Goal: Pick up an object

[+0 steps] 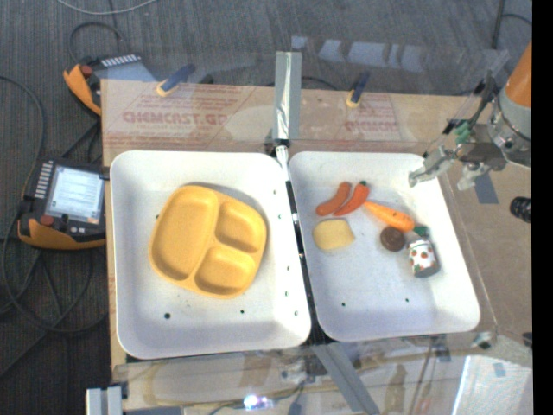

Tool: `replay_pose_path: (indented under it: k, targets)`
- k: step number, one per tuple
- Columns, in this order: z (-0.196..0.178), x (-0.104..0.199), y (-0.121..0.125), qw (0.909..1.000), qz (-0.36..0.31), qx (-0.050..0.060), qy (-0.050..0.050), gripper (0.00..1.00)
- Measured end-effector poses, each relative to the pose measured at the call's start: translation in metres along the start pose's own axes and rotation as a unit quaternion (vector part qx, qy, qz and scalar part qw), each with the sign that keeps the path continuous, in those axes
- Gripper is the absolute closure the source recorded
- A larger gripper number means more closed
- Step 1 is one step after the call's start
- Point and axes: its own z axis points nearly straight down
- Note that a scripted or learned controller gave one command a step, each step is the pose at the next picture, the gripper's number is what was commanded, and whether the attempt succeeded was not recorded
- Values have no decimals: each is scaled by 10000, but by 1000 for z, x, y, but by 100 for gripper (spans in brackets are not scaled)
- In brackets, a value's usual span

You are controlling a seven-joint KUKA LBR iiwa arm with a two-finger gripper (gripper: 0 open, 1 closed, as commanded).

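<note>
Camera view: The gripper hangs over the upper right corner of the right bin, at the end of the grey arm that enters from the right. Whether it is parted or closed cannot be read from this angle, and nothing is visibly held.

The candidate objects all lie inside the right bin, below and to the left of the gripper. Nearest is the carrot, just down-left of the gripper; its long axis runs from upper left to lower right. Touching its lower end is a dark round piece, and just right of that a small can. Farther left of the gripper lie two red sausages, side by side and slanted up to the right, with a pale yellow block below them.

The yellow divided tray sits in the left bin, well apart from the gripper.

Judgement: the carrot is the closest target; a grasp would need to close across its slanted axis.
</note>
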Motion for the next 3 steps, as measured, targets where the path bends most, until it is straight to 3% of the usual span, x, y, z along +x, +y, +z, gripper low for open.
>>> replay_pose_path:
  k: [1,2,3]
  targets:
    - [147,10,-49,9988,-477,-69,-3,0]
    - [185,-12,-4,9953,-967,-48,8,0]
    - [176,-11,-4,9953,-968,-48,13,100]
